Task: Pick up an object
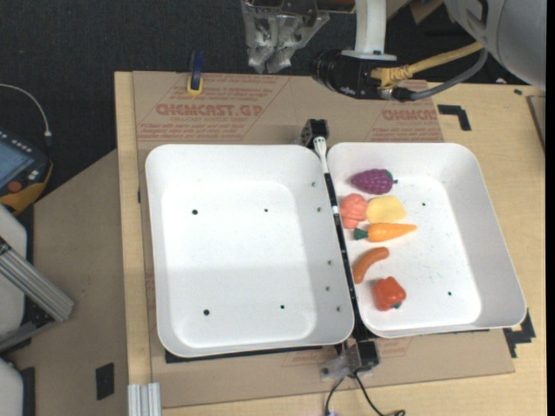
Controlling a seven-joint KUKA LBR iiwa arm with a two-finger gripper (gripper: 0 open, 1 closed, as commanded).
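My gripper [276, 52] hangs high at the top of the camera view, above the cardboard behind the two bins, with nothing visible between its fingers. The right bin [468, 232] holds several toy foods along its left side: a purple bunch of grapes [372, 180], a pink peach [352, 209], a yellow piece [386, 209], an orange carrot [388, 230], a red-orange sausage [370, 261] and a red pepper [388, 293]. All of them lie well below and to the right of the gripper.
The left bin [234, 250] sits beside the right one, their rims meeting at a black hinge strip [334, 224]. A blue and yellow clip [196, 78] stands on the cardboard at the back left. A grey rail [30, 280] lies off the bench's left.
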